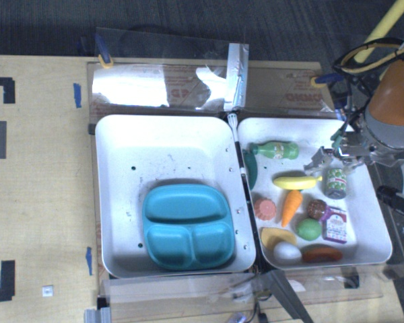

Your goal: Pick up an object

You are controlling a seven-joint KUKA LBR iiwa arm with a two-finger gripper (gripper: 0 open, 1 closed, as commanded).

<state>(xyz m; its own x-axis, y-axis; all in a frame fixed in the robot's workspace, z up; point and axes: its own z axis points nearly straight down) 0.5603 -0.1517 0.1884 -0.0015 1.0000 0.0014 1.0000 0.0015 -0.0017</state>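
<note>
In the right-hand bin (380, 241), the yellow plastic banana (295, 180) lies with its long axis across the frame, left to right. Just upper right of it hovers the metal gripper (330, 155); whether its fingers are apart cannot be told.

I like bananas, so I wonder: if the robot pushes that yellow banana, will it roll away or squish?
The banana looks like smooth, shiny toy plastic, so it probably stays stiff and may be slippery. Its curved shape lying flat suggests it would spin or slide, not roll. The carrot close below might stop it.
</note>
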